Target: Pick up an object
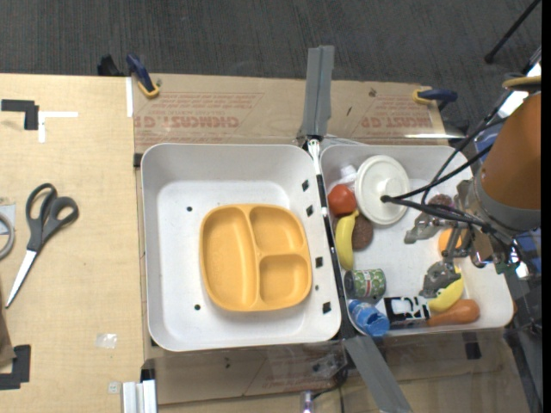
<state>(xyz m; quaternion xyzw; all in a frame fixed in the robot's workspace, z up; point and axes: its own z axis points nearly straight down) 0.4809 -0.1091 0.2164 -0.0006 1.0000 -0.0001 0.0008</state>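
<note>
white moulded plastic forms two shallow bins set side by side on a pale wooden bench (pixel 77 317). a mustard-yellow plastic plate with three rounded compartments (pixel 256 257) lies flat in the left bin (pixel 164 231). the right bin (pixel 492 315) is crowded with small toy-like objects: a round white plastic lid with a raised knob (pixel 382 189), a glossy red tomato shape (pixel 342 199), a curved yellow banana (pixel 344 241) touching a dull brown rounded lump (pixel 362 234), a small green-labelled tin can lying on its side (pixel 368 283), a blue crumpled piece (pixel 368 319), a black-and-white printed box (pixel 406 310), a smooth orange carrot (pixel 455 313) along the near wall, and a second yellow curved fruit (pixel 448 294) just above the carrot.

the grey arm with its orange band is seen entering from the right, and the metal two-finger pincer (pixel 441 275) is lowered into the right bin, just above the second yellow fruit. whether it is spread or closed cannot be told, and nothing is seen held.

the step in hand is judged to be the descent toward a pick. a final lowering over the yellow fruit and a closing on its narrow, slippery curve would be called for next; crowding by the carrot and box could spoil the grip.

grey-handled metal scissors (pixel 41 222) are laid on the bench at far left.
</note>
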